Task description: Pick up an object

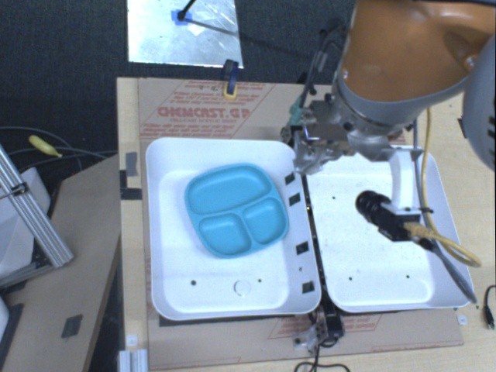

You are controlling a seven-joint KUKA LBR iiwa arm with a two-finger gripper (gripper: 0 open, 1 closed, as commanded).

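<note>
A light blue divided plate [235, 209] lies flat in the left white bin [167, 285], slightly left of the bin's centre. The arm's orange and grey wrist fills the upper right, and its gripper [308, 149] hangs over the far end of the ridge where the two bins meet, just right of the plate's far right corner. Nothing is visibly held. The gripper's tip is hidden by the wrist hardware. A black cylindrical piece [378, 210] on a white bracket, trailing a yellow cable [446, 246], hangs over the right bin [372, 285] and looks attached to the arm.
Both bins rest on a printed cardboard sheet [201, 107]. A shiny metal sheet [182, 22] lies behind it, with a small yellow and blue clamp [230, 79] at its near edge. An aluminium frame [27, 215] stands at the left.
</note>
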